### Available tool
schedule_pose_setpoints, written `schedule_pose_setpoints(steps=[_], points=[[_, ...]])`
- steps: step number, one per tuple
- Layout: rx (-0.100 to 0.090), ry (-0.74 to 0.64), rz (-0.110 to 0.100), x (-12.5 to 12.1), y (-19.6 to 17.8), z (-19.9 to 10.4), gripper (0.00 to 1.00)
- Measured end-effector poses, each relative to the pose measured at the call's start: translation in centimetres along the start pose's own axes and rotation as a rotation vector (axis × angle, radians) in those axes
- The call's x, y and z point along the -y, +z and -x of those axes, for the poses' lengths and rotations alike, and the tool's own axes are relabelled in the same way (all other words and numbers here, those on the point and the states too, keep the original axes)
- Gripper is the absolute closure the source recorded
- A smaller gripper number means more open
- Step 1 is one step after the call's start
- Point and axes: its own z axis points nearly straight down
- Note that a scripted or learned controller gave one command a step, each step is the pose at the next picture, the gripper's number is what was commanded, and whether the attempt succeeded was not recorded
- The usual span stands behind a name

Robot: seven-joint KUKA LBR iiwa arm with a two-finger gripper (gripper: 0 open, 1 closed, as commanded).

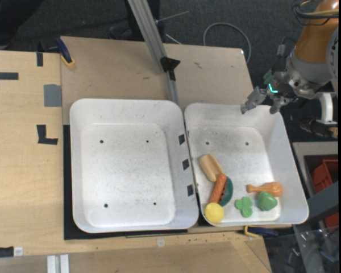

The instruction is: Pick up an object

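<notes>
Pincer position: above the far right corner of the right bin, at the end of the grey arm with its orange band, which enters from the right. The two fingers are spread apart, one tip near the bin's far rim and the other just to its right, and nothing sits between them. A small teal light shows on the wrist just above the fingers.

Right bin contents: all objects lie grouped at the near end, well apart from the pincer.
- A tan, bread-like roll lies toward the bin's left side, farthest from the near rim.
- An orange carrot-shaped piece lies just below the roll, slanted, and rests against a dark green piece on its right.
- A yellow, lemon-like ball sits at the near left corner, touching the lower end of the carrot-shaped piece.
- A small green clover-shaped piece lies near the near rim, right of the yellow ball.
- A green rounded piece lies just beside it on the right.
- An orange drumstick-shaped piece lies across the top of the green rounded piece, touching it.

Left bin: sits edge to edge with the right bin on the counter. A grey metal post rises from behind the seam between the two bins.
</notes>
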Motion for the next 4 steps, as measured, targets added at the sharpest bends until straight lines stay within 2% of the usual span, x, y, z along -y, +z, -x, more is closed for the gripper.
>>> schedule_pose_setpoints(steps=[1,3,4], points=[[0.002,-0.002,0.004,-0.1,-0.3,0.0,0.0],[0.001,0.0,-0.002,1.0,12.2,0.3,0.0],[0.002,-0.001,0.002,1.0,14.2,0.2,0.0]])
